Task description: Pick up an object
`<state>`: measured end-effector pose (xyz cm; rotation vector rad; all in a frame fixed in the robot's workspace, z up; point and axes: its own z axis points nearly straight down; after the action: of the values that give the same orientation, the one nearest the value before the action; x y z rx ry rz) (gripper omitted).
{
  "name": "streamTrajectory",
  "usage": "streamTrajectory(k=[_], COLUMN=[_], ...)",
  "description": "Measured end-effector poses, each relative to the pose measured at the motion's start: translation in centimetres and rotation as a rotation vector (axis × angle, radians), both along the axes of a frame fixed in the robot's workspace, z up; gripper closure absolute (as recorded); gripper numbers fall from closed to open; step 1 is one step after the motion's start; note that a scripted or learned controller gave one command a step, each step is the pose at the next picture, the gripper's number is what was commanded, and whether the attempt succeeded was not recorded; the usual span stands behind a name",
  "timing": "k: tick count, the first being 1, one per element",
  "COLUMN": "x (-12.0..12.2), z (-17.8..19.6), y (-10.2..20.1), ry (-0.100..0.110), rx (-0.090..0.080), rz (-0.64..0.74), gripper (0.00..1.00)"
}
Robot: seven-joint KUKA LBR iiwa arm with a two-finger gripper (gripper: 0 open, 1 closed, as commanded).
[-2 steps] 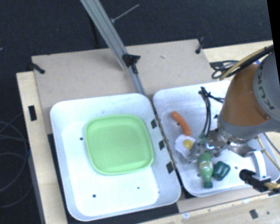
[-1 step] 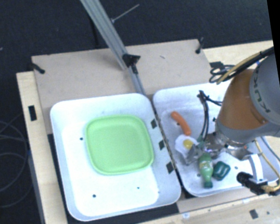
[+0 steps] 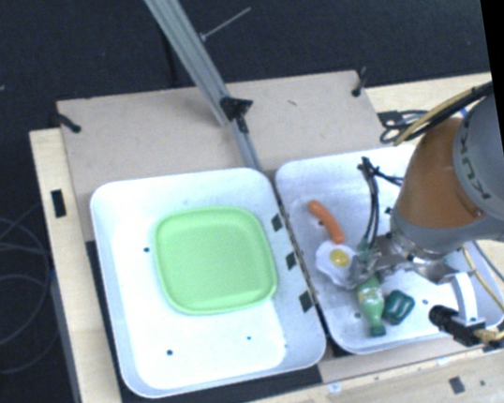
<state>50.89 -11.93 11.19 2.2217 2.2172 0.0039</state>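
- The bench (image 3: 175, 137) is a pale board carrying two shallow white bins side by side.
- The left bin (image 3: 144, 355) holds a light green square plate (image 3: 214, 259), lying flat near its middle.
- The right bin (image 3: 325, 184) sits just beside the left one, their inner walls touching along a row of dark clips.
- The arm (image 3: 445, 189) reaches in from the right, its orange band broad above the grey wrist, and it bends down over the right bin's lower half; black cables loop around it.
- The gripper (image 3: 369, 267) points down and to the left at the cluster of small things in the right bin; how far its jaws are parted cannot be told, and nothing can be made out between them.
- An orange carrot-like piece (image 3: 327, 219) lies slanted in the right bin's upper left part.
- A green bottle-shaped toy (image 3: 373, 310) lies near the bin's lower wall, just below the gripper.
- A dark teal block (image 3: 399, 306) lies just beside the green toy, on its right.
- A white fried-egg toy with a yellow yolk (image 3: 336, 257) lies below the carrot, just left of the gripper.
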Motion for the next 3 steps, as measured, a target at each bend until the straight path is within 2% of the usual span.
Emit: streamTrajectory(k=[2, 3], x=[0.0, 0.3], z=[9.7, 11.1], y=[0.6, 5.9], ry=[-0.001, 0.001], rx=[0.000, 0.001], rz=[0.002, 0.007], gripper=[1.00, 1.00])
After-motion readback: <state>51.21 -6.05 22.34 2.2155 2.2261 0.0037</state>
